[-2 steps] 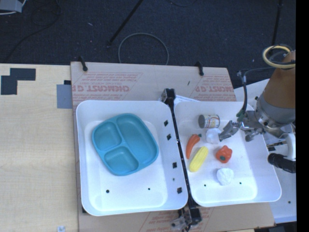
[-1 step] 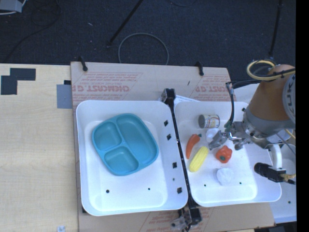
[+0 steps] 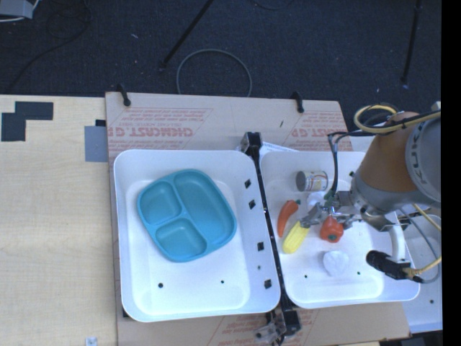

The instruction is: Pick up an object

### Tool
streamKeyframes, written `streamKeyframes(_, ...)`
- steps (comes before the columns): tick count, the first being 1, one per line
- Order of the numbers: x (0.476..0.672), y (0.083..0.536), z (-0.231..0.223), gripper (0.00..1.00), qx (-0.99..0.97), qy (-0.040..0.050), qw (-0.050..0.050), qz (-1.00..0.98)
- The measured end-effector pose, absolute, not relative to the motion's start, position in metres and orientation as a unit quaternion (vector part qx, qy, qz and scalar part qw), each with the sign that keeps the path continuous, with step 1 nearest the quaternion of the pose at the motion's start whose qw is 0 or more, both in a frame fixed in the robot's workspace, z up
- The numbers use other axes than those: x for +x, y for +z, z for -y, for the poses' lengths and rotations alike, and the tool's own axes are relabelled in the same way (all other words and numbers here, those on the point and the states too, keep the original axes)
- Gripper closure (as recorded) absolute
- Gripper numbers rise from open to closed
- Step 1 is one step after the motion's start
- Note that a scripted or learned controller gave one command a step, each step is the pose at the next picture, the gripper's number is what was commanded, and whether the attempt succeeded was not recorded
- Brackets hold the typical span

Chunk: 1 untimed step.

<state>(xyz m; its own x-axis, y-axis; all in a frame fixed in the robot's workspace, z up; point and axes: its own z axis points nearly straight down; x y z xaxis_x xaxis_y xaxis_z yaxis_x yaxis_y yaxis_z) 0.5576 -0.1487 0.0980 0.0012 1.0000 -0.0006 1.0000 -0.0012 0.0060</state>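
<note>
My gripper (image 3: 318, 215) is low in the right bin (image 3: 360, 290), reaching in from the right on the grey and orange arm (image 3: 389, 168). Its metal tip lies between a yellow object (image 3: 294, 238) to its left and a red-orange round object (image 3: 331, 230) just below it. An orange carrot-like piece (image 3: 287, 214) lies beside the yellow object. A small can (image 3: 311, 182) lies on its side toward the back of the bin. A white lumpy object (image 3: 335, 262) rests near the bin's front. I see nothing lifted off the bin floor.
The left bin (image 3: 137, 280) holds a blue divided plate (image 3: 186, 214). A black divider (image 3: 265, 229) runs between the bins. Cables and a black hose (image 3: 392, 264) hang off the arm at the right bin's right edge.
</note>
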Motion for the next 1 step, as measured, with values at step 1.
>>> streamKeyframes(1, 0.5558, 0.1072, 0.1498, 1.00, 0.709, 0.0002, 0.001, -0.706)
